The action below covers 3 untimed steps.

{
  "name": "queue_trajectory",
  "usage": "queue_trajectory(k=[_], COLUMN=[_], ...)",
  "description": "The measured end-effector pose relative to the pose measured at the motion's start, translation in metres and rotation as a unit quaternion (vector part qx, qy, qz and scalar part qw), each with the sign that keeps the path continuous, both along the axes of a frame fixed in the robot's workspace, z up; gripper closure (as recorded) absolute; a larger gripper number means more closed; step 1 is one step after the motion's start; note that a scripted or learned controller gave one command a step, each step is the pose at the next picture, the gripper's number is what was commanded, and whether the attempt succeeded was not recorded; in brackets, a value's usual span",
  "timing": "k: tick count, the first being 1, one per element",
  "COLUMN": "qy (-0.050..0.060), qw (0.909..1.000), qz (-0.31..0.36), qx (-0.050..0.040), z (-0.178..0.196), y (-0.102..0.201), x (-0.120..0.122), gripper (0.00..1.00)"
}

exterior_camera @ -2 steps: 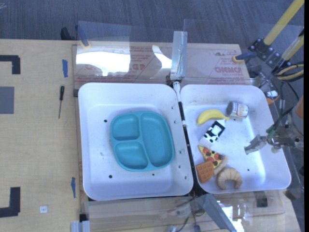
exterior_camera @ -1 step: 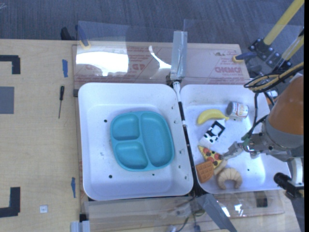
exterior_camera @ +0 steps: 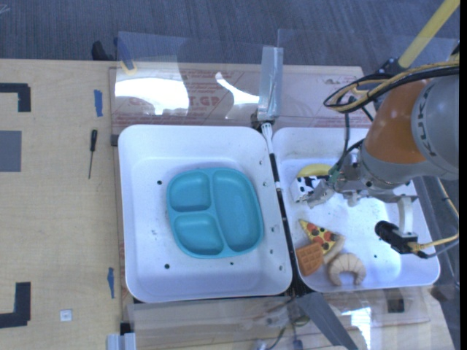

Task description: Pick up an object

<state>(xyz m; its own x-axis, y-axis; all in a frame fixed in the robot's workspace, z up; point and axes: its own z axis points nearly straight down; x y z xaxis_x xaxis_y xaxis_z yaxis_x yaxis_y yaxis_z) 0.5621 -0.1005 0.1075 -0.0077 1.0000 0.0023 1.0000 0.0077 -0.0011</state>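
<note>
My gripper (exterior_camera: 321, 192) hangs low over the left half of the right bin (exterior_camera: 419, 268). It sits right beside a small black-and-white object (exterior_camera: 303, 188), and I cannot tell whether they touch. A yellow banana-like piece (exterior_camera: 315, 170) lies just behind that object. Nearer the bin's front are a pizza slice (exterior_camera: 319, 233), an orange waffle-like piece (exterior_camera: 309, 257) and a tan croissant (exterior_camera: 346, 267).
The left bin (exterior_camera: 139, 195) holds a teal divided plate (exterior_camera: 215, 211). A ridge (exterior_camera: 276, 188) separates the two bins. The grey arm with its orange band (exterior_camera: 398, 126) and cables (exterior_camera: 405, 239) covers the right bin's back right. A clear panel (exterior_camera: 190, 86) stands behind the bins.
</note>
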Motion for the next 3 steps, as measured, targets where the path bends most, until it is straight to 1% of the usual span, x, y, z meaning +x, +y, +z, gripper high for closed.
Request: queue_trajectory(k=[1,2,3], qy=[-0.002,0.033,0.033], qw=[1.0,0.9994,0.9994], qz=[-0.003,-0.005,-0.005], qx=[-0.0016,-0.0026,-0.0036], z=[-0.021,-0.017,-0.018], y=[-0.005,-0.007,-0.007], x=[0.052,0.091,0.091], gripper=[0.0,0.0,0.0])
